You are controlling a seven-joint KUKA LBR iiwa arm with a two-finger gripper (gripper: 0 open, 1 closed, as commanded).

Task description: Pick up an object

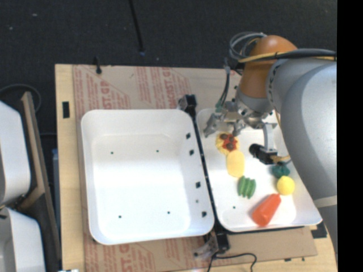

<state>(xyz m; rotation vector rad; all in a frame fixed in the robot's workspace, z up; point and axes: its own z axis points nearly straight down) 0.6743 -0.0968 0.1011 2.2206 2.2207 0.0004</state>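
Gripper (227, 130) over right bin (227, 217) (w/ toys)

Two white bins (142, 174) (six small objects (236, 164))

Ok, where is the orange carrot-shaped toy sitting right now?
The orange carrot-shaped toy lies in the right bin, near its front edge, just below the yellow ball and right of the green toy.

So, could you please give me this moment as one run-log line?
arm: over right bin | gripper: above red-yellow toy | grasp: unconfirmed | nearby: yellow piece, green piece, orange carrot
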